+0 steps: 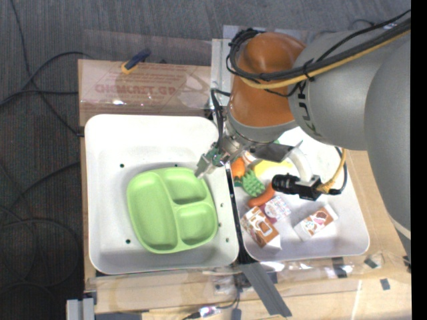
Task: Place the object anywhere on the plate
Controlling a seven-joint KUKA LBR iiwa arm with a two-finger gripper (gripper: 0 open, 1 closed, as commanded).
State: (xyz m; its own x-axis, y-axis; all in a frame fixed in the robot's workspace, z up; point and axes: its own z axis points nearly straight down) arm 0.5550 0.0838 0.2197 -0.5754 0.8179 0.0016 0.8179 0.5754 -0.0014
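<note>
A light green divided plate (172, 210) lies in the left white bin (113, 152). My gripper (207, 166) hangs at the plate's upper right corner, close to the wall between the two bins. The big grey and orange wrist above hides most of it. Something small and greenish shows at the gripper's tip, and I cannot tell what it is. The right bin (347, 235) holds several toy food items, among them a yellow piece (270, 169), an orange carrot-like piece (237, 171) and a green piece (252, 183).
Two small cartons (261, 227) (315, 223) and a pink-white packet (277, 209) lie at the right bin's front. A black cylinder (293, 185) on a cable hangs over that bin. A cardboard sheet (143, 85) lies behind the left bin.
</note>
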